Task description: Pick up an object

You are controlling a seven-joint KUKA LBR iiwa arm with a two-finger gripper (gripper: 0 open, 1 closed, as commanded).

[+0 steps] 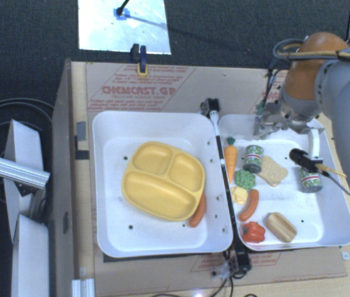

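My gripper (pixel 266 127) hangs over the back edge of the right bin (pixel 336 224), and nothing shows between its tips. Just in front of it stands a small can (pixel 253 158) with a green label. Beside that can lie a carrot (pixel 230 159) along the bin's left wall and a slice of toast (pixel 272 171). A second can (pixel 310 180) stands to the right. Nearer the front are a green broccoli piece (pixel 245 179), a pale yellow piece (pixel 240 195), a sausage (pixel 249 204), a red pepper (pixel 253 231) and a bread roll (pixel 281 226).
The left bin (pixel 109 228) holds a yellow divided plate (pixel 162 180) with another sausage (pixel 197 213) against its front right corner. A black divider strip (pixel 224 178) runs between the bins. The grey arm (pixel 342 98) reaches in over the right bin's back right corner.
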